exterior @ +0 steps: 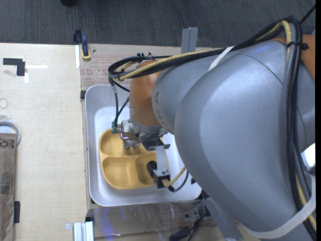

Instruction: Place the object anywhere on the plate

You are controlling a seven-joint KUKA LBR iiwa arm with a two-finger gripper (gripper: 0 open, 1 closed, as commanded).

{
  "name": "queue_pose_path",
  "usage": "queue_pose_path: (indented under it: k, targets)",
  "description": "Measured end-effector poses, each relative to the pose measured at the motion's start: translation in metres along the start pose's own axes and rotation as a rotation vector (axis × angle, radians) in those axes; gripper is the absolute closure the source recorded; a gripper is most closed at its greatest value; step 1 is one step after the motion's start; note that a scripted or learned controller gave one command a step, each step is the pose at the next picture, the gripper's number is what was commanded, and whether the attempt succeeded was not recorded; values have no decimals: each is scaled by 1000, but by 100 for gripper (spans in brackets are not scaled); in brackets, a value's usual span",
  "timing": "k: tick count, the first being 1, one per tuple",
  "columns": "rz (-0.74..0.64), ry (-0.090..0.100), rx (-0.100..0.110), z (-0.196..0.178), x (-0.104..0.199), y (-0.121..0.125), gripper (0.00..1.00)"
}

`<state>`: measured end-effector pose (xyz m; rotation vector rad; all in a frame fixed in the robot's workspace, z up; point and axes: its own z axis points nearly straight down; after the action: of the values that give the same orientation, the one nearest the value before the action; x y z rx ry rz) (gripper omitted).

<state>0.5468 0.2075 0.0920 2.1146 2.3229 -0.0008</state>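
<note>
A yellow divided plate [119, 172] lies in the white bin [95, 134], with a low ridge splitting it into compartments. My gripper [134, 143] hangs low over the plate's upper right part, under the orange wrist band [143, 92]. The arm's grey body covers the right side of the plate and of the bin. No loose object shows on the visible part of the plate, and the wrist hides the fingertips.
Black and yellow cables [131, 67] loop over the bin's far rim. A brown paper bag [7, 179] lies at the left edge of the wooden bench [45, 134]. A black bracket [15, 64] sits at the far left.
</note>
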Motion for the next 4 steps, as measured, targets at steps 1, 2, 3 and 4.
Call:
queue_pose_path:
  k: [1, 2, 3, 4]
  targets:
    - [-86, -2, -10, -2, 11, -24, 100]
    - [-337, -2, -1, 0, -17, 2, 100]
    - [-346, -1, 2, 1, 8, 29, 100]
    - [-344, -1, 2, 0, 11, 7, 100]
